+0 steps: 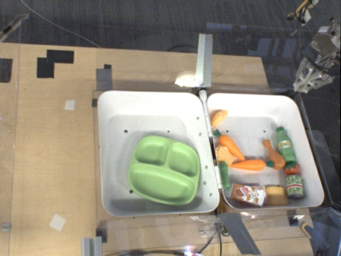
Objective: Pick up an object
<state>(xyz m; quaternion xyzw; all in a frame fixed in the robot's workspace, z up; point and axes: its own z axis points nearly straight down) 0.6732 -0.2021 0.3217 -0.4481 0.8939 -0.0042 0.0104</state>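
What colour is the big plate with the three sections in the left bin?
The plate is light green all over, seen clearly in the camera view.

A pale grey gripper of angular metal — yellow and black cables (bundled) looping above.

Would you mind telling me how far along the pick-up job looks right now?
Nothing looks done yet. The gripper sits above the right bin's far right corner, outside it, with nothing visible in it. The carrots, bottles and other toy food all lie in that bin. Reaching in, grasping and lifting remain.
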